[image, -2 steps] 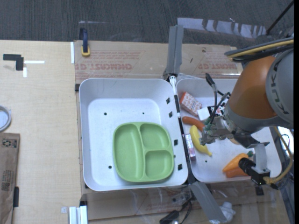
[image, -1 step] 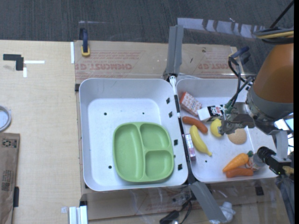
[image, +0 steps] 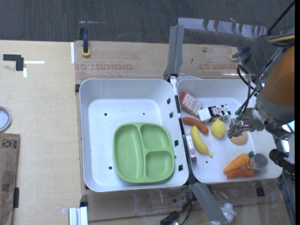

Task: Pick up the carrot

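Observation:
The carrot (image: 236,163), orange with a small green top, lies at a slant near the front right of the right bin (image: 220,178). My gripper (image: 236,127) hangs over the bin's right middle, above and behind the carrot and apart from it. It sits just over a round tan item (image: 240,139). The grey arm with its orange band (image: 281,86) reaches in from the right.
A second orange-red piece (image: 242,173) and a small grey-lidded jar (image: 258,161) touch the carrot. A lemon (image: 218,128), banana (image: 200,141), sausage (image: 194,123), red-white packet (image: 190,103) and white carton (image: 214,112) lie further left. The left bin (image: 93,125) holds a green divided plate (image: 143,152).

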Tool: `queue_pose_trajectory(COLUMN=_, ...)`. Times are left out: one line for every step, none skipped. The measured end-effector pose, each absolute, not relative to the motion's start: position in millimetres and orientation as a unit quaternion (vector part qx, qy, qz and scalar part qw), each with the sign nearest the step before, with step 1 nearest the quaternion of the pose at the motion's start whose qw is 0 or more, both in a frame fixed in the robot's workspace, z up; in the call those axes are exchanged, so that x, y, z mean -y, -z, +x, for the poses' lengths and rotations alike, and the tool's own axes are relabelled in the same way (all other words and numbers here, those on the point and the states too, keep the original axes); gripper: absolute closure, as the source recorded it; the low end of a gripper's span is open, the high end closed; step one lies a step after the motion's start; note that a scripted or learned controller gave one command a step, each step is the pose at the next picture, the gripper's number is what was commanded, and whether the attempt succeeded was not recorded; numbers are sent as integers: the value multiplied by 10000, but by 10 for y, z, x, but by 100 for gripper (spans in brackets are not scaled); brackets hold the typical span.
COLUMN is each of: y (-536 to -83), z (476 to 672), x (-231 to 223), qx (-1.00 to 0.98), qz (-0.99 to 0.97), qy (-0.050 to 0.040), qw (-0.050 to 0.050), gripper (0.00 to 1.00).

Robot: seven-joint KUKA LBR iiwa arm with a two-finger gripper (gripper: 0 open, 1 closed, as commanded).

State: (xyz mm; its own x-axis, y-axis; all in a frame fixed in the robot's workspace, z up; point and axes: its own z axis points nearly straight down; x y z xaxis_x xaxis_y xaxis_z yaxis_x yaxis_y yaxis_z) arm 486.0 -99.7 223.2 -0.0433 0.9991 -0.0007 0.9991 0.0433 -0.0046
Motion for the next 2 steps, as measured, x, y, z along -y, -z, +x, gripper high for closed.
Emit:
queue_pose_trajectory(y=-2232, z=4861, x=995, qx=7225, qz=-6913, qy=-18, qw=12, gripper=0)
queue_pose_trajectory(y=-908, z=4768, x=1500, qx=7900, qz=-6132, qy=-6, qw=10, gripper=0)
